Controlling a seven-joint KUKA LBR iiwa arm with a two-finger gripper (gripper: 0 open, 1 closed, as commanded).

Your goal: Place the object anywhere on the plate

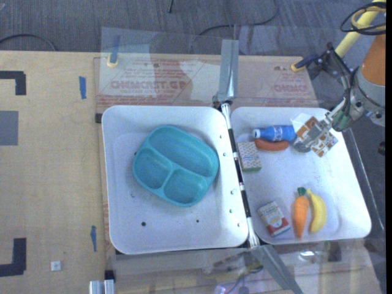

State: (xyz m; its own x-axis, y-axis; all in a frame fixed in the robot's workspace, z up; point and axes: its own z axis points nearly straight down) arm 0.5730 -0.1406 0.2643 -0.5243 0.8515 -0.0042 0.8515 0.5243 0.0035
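Observation:
A teal plate (176,165) with three compartments lies in the left bin (122,127). In the right bin (349,182) are a blue bottle (274,132), a red-orange sausage (271,144), a small patterned box (248,155), a small red-and-white carton (274,218), a carrot (299,213) and a banana (316,210). My gripper (304,142) hangs low at the right bin's far right corner, just right of the sausage and bottle. It sits against a white and orange packet (323,139), which it partly hides.
A metal divider (228,78) runs between the two bins at the back. Clear plastic sheets lie behind the bins. The grey arm (367,97) comes in over the right bin's far right corner, with a yellow hose and cables above it.

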